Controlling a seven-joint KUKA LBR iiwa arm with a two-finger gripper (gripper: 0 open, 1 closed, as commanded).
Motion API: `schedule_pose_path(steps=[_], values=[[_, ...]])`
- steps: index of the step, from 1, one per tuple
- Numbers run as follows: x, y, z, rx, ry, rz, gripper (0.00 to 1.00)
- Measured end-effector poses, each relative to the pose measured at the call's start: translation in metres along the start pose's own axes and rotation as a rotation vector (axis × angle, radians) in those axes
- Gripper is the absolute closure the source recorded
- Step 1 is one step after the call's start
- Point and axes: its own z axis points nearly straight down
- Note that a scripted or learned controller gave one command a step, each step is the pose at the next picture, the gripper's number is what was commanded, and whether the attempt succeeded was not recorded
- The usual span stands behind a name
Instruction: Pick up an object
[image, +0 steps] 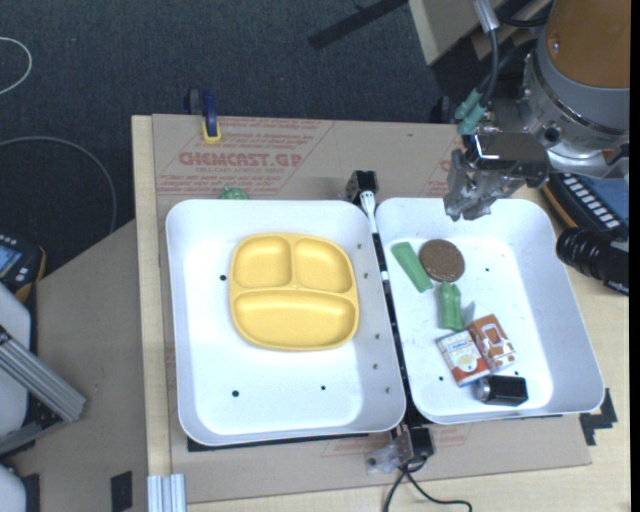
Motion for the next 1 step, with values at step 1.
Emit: schedule_pose_path(steps=[1], values=[[-0.0116, -0.0011, 0.0685, 0.013, -0.002, 0.004, 1.00]])
